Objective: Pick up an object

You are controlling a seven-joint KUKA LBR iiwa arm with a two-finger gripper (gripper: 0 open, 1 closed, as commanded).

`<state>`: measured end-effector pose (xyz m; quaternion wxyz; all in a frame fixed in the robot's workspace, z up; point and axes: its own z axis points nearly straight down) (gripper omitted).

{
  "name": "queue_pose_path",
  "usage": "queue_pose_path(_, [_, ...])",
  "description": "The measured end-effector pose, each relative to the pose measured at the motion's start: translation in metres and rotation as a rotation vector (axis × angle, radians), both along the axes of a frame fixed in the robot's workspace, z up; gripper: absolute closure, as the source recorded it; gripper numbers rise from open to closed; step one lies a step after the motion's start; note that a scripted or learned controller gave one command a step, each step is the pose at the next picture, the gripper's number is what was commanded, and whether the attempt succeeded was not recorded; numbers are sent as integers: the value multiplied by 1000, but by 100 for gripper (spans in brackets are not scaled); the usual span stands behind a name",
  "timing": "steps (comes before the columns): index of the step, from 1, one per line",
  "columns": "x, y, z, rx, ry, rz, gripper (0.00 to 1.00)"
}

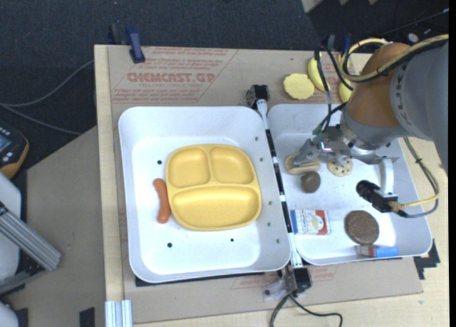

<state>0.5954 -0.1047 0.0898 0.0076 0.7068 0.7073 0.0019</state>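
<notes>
My gripper (311, 153) is low over the upper left part of the right bin (406, 247), with the grey arm and its orange band (374, 94) behind it. Right under the gripper lies a beige piece (294, 164); whether it is gripped is unclear. A small brown lump (310, 182) sits just below it, and a pale speckled cracker (340, 167) lies to the right. Further down the bin are a small white, red and blue carton (310, 221), a round brown disc (362, 226) and a blue-and-white stick (376, 251).
The left bin (135, 140) holds a yellow divided plate (212, 186) with an orange sausage (162, 199) beside it. Two yellow toy fruits (299, 85) lie on the bench behind the right bin. A black cable end (370, 194) hangs over the right bin.
</notes>
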Motion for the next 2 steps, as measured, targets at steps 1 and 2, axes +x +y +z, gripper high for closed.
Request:
queue_pose_path(1, [-32, 4, 0, 3, -3, 0, 0])
queue_pose_path(2, [-43, 11, -1, 6, 1, -2, 0])
